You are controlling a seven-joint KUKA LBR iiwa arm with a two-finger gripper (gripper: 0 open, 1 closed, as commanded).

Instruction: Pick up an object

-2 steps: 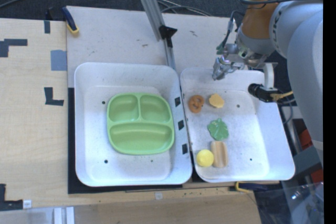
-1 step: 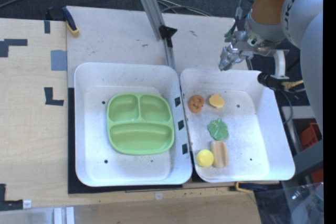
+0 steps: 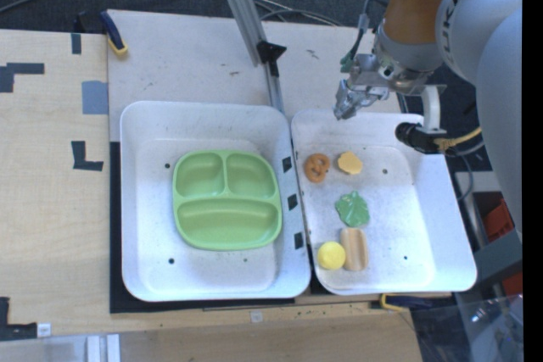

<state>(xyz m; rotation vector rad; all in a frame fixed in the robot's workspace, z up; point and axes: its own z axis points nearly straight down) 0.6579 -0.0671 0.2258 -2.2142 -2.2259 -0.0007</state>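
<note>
Arm: you see the grey arm (image 3: 475, 21) with its orange band entering from the upper right of the frame, bent down toward the bins.
Claw: your claw (image 3: 346, 108) hangs over the far rim of the right bin, near its upper left corner; its tips are small and dark against the bench, so you cannot tell how far they are parted, and nothing shows between them.
Right bin: the right bin (image 3: 441, 216) sits in the lower right of the frame and holds five small things, all in its left half.
Cookie: a round brown cookie (image 3: 317, 167) lies near the bin's left wall, below and left of the claw, apart from it.
Yellow piece: a flat yellow piece (image 3: 349, 163) lies just right of the cookie.
Green leaf: a green leaf (image 3: 352, 208) lies below the yellow piece, toward the middle of the bin.
Hot dog: a tan hot dog (image 3: 355, 248) lies upright in the frame just below the leaf.
Yellow ball: a yellow ball (image 3: 331, 255) rests against the hot dog's left side.
Left bin: the left bin (image 3: 144, 182) fills the centre left of the frame.
Green tray: a green tray (image 3: 226, 199) with three compartments lies flat in the middle of the left bin.
</note>
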